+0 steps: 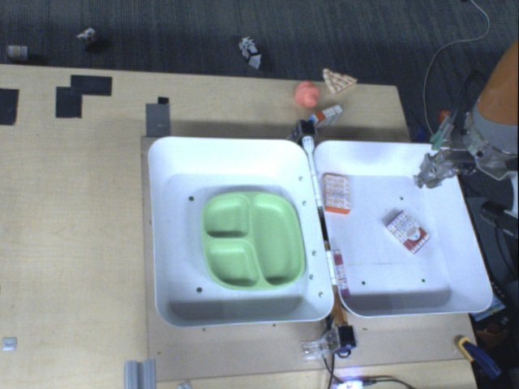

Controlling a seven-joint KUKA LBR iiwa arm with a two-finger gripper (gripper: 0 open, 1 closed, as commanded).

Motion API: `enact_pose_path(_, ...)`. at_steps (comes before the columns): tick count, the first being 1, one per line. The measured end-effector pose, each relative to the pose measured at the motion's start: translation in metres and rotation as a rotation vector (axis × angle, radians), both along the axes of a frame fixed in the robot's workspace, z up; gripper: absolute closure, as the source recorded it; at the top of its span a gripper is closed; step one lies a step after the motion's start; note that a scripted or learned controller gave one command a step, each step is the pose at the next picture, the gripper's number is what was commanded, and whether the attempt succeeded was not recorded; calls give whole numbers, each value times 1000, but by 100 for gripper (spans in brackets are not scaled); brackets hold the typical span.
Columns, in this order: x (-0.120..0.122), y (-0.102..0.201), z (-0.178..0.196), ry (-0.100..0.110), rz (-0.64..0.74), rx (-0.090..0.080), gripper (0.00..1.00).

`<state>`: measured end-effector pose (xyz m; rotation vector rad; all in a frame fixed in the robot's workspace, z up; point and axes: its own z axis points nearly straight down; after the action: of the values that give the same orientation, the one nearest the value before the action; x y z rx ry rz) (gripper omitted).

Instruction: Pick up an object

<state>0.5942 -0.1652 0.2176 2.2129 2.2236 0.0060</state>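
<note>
1. The left bin (162, 217) holds a green divided tray (253, 238), lying flat near the middle, with three compartments.
2. The right bin (454, 294) holds two small packets: a white and orange one (336, 193) close to the left wall, and a red and white one (405, 230) near the centre, lying tilted.
3. The claw (431, 173) hangs over the right bin's upper right corner, well apart from both packets, with nothing seen between its tips; how wide it stands is too small and blurred to tell.
4. The arm (496, 116) is cut off at the right edge.
5. On the surface (73, 241) beyond the bins lie a pink ball (306, 94) and a wedge-shaped toy (339, 81); its detail is unclear.
</note>
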Motion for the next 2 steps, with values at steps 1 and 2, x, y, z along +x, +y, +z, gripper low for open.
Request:
enact_pose_path(1,-1,0,-1,2,0,0,0)
enact_pose_path(2,0,26,-132,-1,1,-1,0)
